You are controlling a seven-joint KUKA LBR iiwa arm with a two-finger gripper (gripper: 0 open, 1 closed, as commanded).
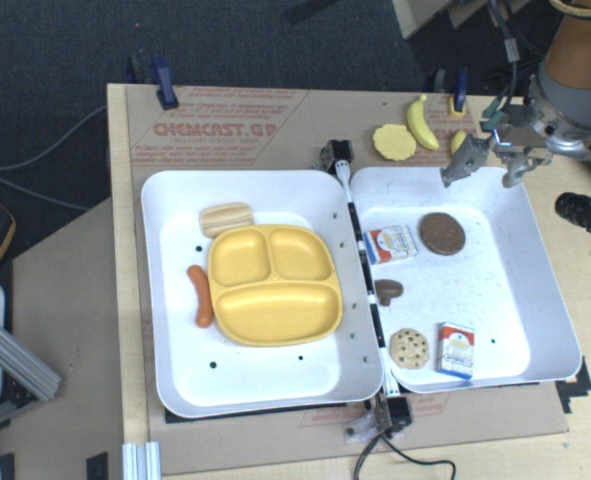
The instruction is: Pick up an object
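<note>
Camera view has the end effector (487, 162) open and empty over the right bin's (535, 268) far rim, well behind the brown cookie (442, 234). Descending there probably clips the rim.

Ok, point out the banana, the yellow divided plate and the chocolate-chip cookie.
banana (422, 123): camera view, middle of its curve.
yellow divided plate (275, 315): camera view, floor of its large compartment.
chocolate-chip cookie (408, 348): camera view, centre of its top.

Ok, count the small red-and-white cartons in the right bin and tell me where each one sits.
2. One small red-and-white carton lies near the right white bin's left wall, beside the round brown patty. The other carton sits near the front edge, right of the chocolate-chip cookie. None seems hidden.
</note>
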